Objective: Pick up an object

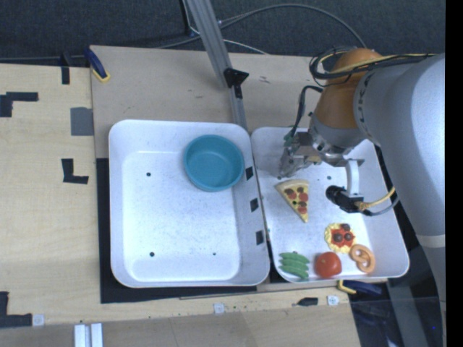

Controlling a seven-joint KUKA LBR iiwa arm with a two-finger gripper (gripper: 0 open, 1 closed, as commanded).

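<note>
My gripper hangs over the far part of the right bin, its fingers pointing down just above and left of a toy pizza slice. Nothing shows between the fingers. Near that bin's front edge lie a green pea pod, a red tomato, a small round pizza toy and a pretzel. A blue bowl sits at the far right of the left bin.
A grey metal pole slants down to the gap between the bins. Black cables loop off the wrist over the right bin. The arm's grey body covers the bin's far right corner.
</note>
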